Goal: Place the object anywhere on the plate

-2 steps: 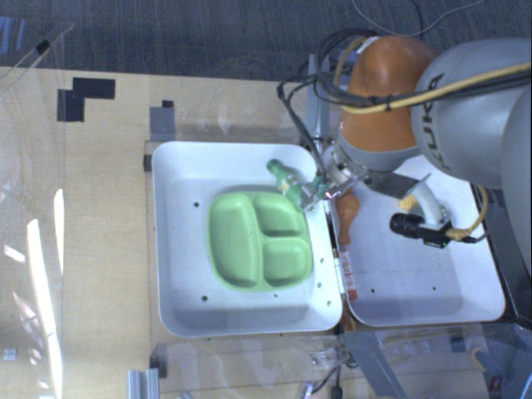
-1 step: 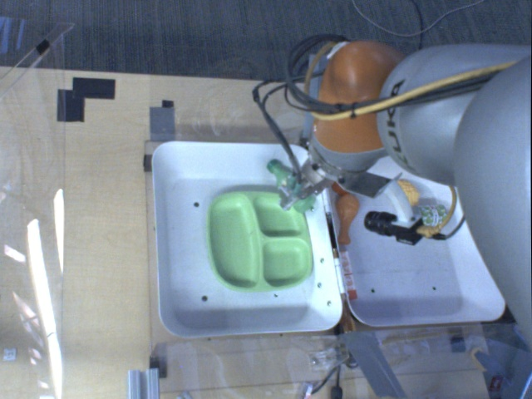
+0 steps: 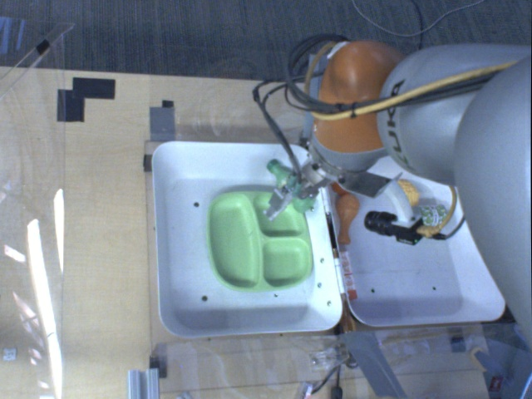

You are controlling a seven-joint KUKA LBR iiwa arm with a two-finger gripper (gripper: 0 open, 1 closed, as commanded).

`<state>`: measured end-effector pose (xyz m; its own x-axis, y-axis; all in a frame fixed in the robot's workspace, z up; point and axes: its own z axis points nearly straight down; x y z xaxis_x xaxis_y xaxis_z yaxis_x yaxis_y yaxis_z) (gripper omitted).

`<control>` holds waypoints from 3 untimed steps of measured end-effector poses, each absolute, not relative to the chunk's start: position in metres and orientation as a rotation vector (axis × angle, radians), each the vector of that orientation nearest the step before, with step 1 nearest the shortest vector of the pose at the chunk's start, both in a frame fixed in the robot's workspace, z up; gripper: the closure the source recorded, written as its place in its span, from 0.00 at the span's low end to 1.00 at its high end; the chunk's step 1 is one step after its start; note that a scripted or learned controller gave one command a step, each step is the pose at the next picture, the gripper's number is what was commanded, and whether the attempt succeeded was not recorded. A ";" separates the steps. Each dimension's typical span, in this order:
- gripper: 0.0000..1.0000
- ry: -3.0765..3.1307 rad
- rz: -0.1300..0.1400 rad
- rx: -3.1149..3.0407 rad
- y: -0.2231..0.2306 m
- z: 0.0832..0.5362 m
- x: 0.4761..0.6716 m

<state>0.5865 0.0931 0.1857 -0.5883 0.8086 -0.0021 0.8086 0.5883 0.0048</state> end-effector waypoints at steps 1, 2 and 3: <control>1.00 2.793 0.012 1.418 0.094 0.198 0.588; 1.00 2.915 0.006 1.158 0.102 0.226 0.553; 0.00 2.915 0.006 1.158 0.102 0.226 0.553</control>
